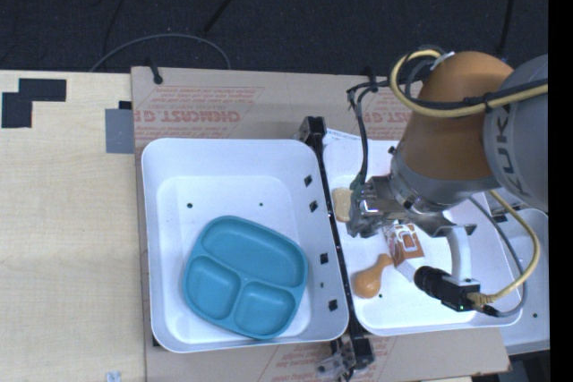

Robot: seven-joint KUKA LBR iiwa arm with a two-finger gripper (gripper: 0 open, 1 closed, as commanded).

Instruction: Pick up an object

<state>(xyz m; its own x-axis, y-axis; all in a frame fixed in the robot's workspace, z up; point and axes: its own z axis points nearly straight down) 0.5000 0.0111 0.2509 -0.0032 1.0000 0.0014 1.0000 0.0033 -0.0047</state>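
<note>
Grey arm with orange band (466,125) reaches in from the right and hangs over the right shallow white bin (421,318). Claw (365,215) sits low near that bin's left wall, about mid-length; cannot tell if it's apart or together, the wrist body blocks the tips.

Task candidates in the right bin: tan wooden spoon-shaped piece (372,275) lying on the bin floor towards the near edge, just below the claw, and not visibly between anything. Small red-and-white packet (405,243) is beside it, right under the wrist. A pale yellowish item (341,203) sits against the left wall next to the claw, partly hidden.

Left shallow white bin (170,174) holds a blue plastic three-compartment plate (244,275), lying flat in its near half, slightly tilted in plan.

Both bins sit on a cardboard sheet (233,107) on the light wood surface (63,237).
</note>
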